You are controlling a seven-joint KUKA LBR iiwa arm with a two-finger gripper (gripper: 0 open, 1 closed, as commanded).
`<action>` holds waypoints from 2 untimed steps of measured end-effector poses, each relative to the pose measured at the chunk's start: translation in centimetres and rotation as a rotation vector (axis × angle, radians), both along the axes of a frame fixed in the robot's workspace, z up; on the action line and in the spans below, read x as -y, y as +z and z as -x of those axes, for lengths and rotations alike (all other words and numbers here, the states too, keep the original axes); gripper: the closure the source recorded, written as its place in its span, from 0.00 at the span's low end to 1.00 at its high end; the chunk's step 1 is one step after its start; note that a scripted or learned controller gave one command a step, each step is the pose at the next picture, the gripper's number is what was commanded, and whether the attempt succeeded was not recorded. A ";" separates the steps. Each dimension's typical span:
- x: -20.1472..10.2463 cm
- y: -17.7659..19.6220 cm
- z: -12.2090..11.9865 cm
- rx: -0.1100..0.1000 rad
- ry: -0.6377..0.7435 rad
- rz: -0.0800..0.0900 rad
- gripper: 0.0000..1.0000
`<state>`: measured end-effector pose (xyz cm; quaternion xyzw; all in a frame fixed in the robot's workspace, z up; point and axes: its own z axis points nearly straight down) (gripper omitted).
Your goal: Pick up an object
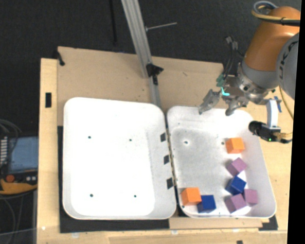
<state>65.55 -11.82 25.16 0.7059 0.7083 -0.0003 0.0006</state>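
- The claw, its fingers spread and nothing between them, is being held above the right bin's far edge.
- Nothing is being gripped; orange cube and the other blocks are lying in that bin, awaiting pickup.

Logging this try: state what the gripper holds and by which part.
Nothing is held: the gripper hangs open above the right bin's far edge.
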 end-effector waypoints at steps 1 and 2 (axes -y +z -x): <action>0.3 -6.2 0.5 -0.005 -0.004 0.000 0.00; 0.3 -11.5 -0.5 -0.004 -0.001 0.000 0.00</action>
